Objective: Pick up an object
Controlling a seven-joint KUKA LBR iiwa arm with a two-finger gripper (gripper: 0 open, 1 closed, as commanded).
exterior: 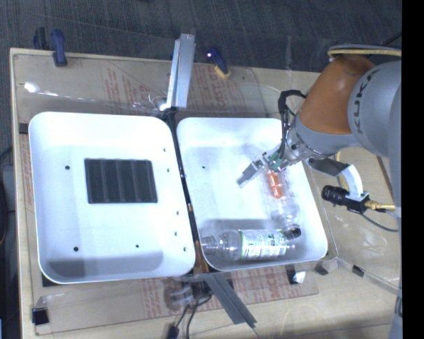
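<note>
**Gripper low over a small bottle in the right bin**

Inside the right bin (198, 210), a small clear bottle (280, 193) with an orange label lies near the right wall, just under the gripper (263, 167). Whether the gripper grasps it or is released cannot be told. A larger bottle (249, 243) lies along the near wall. On the left bin's (42, 189) floor sits a dark ribbed panel (120, 181).

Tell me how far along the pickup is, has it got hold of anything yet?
Done: the arm has reached into the right bin, and the hand sits low over the small clear bottle with the orange label. In hand: nothing visibly lifted; that bottle and the larger clear bottle both lie on the bin floor. Left: a firm grip and a lift.
</note>
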